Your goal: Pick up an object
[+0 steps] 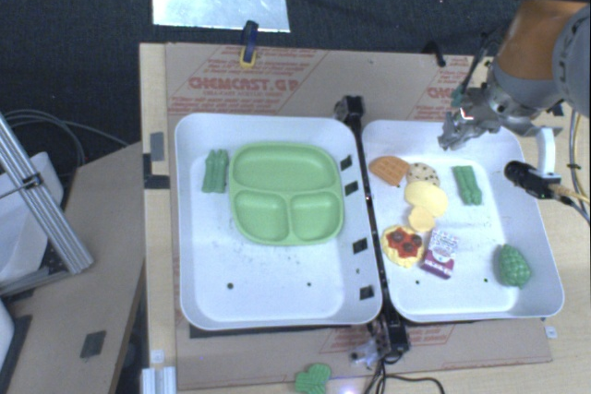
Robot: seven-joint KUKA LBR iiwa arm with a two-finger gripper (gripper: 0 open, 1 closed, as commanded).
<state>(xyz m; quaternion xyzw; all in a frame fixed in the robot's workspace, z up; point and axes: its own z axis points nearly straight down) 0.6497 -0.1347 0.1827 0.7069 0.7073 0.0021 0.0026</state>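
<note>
The right bin [531,226] holds several toy foods: a brown bread slice [389,169], a speckled cookie [424,173], a yellow pear-like piece [425,202], a small pizza slice [403,244], a purple and white packet [441,254], green beans [467,184] and a green broccoli [512,265]. My gripper [454,137] hangs over the bin's far edge, above and behind the green beans. Nothing shows between its fingers.
The left bin [194,272] carries a green divided plate [284,194] and a green bean bundle [215,171]. A black clamp [349,108] sits between the bins at the back. A green toy [313,377] lies off the bench front.
</note>
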